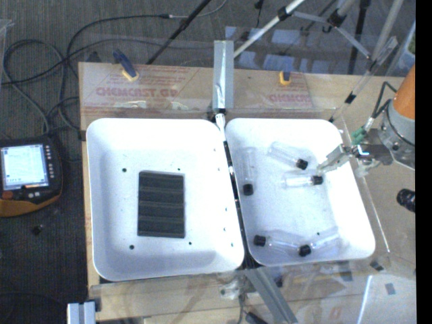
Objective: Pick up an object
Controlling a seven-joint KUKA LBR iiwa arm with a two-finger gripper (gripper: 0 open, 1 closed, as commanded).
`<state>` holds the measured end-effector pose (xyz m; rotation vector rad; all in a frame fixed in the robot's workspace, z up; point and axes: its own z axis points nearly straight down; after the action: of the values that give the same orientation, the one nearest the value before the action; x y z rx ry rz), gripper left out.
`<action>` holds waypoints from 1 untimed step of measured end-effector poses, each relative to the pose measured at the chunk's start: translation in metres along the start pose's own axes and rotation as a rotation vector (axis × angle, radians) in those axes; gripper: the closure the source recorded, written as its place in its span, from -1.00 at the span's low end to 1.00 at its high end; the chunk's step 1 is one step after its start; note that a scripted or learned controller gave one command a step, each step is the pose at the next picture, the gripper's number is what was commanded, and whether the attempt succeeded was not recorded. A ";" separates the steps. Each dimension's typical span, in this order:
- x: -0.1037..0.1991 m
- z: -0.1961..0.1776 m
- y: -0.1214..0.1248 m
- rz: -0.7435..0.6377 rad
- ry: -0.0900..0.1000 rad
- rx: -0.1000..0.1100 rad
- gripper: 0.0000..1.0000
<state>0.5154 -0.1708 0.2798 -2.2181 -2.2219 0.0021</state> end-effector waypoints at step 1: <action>-0.014 0.124 0.020 -0.096 0.001 0.001 -1.00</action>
<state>0.5350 -0.1851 0.1561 -2.1079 -2.3244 0.0021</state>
